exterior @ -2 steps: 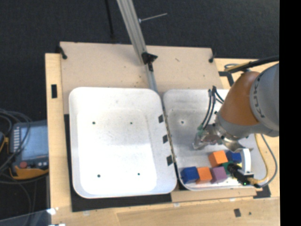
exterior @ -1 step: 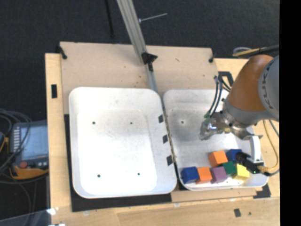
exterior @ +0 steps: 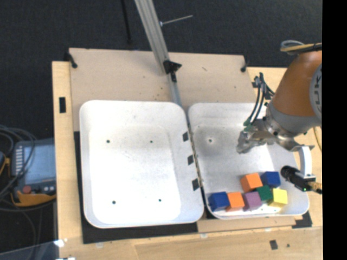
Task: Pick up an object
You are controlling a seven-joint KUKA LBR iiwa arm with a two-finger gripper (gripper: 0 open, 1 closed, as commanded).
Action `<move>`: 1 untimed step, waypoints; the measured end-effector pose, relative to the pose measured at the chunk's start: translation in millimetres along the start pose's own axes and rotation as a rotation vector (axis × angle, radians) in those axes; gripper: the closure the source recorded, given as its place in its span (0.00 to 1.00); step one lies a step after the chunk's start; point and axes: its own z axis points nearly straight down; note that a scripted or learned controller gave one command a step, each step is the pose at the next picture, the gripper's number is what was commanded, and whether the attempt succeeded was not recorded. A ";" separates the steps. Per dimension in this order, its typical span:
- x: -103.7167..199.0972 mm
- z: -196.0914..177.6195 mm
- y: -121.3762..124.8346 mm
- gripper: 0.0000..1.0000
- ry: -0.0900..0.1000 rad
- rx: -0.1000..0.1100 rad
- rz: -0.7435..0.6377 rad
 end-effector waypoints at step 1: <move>0.6 -64.7 1.9 1.00 0.000 -0.003 -0.001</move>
